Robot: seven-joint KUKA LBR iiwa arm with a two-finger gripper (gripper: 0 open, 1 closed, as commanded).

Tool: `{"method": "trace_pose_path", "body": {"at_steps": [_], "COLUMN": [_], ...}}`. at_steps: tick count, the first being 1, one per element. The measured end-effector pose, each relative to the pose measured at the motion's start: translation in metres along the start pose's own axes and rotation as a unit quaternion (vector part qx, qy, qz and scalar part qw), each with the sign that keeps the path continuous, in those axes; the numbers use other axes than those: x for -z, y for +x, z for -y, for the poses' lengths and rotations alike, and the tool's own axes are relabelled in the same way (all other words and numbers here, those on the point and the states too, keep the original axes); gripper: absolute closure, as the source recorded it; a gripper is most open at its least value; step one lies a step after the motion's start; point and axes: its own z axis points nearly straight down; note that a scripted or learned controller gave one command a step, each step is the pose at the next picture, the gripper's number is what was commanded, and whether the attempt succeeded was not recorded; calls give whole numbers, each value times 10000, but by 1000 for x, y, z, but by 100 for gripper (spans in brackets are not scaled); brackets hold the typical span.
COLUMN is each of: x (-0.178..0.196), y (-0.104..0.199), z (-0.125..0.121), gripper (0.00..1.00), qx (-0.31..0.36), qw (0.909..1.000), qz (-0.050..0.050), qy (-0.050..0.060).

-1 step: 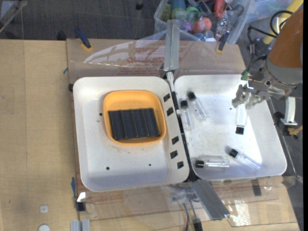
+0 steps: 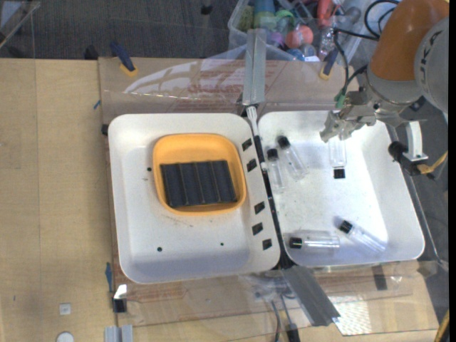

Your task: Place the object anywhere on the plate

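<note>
Camera view: the arm (image 2: 407,43) comes in from the right, and its claw (image 2: 339,128) sits over the far part of the right bin (image 2: 400,212). Whether the claw is open or closed cannot be told from this angle.

A clear vial (image 2: 337,155) shows just below the claw, pointing toward the near edge, with its black cap (image 2: 339,172) at the near end. Its top end meets the claw's outline. The view does not show whether it is gripped or just lying on the bin floor.

Four other clear, black-capped vials lie in the same bin:
- The far pair (image 2: 287,152) lie close together near the divider at the bin's left side. Their caps point to the far edge.
- The third vial (image 2: 314,242) lies flat near the front-left corner, with its cap to the left.
- The fourth vial (image 2: 363,236) lies aslant just right of the third, with its cap at the upper left.

The orange plate (image 2: 200,142) sits in the left bin (image 2: 135,237), toward its far half and well apart from every vial. A dark ribbed block (image 2: 198,183) covers most of the plate's inside. Small black tabs (image 2: 257,187) run along the ridge between the two bins.

Both bins rest on a tan desk (image 2: 43,191). Beyond them, at the top of the view, stands a clear tub (image 2: 299,16) of coloured toys.
</note>
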Motion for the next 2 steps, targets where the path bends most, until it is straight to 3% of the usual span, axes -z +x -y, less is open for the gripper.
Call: {"method": "trace_pose_path", "body": {"at_steps": [2], "x": [5], "y": [56], "z": [-4], "gripper": [100], "qx": [799], "qw": [9968], "qz": [-13], "qy": [19]}}
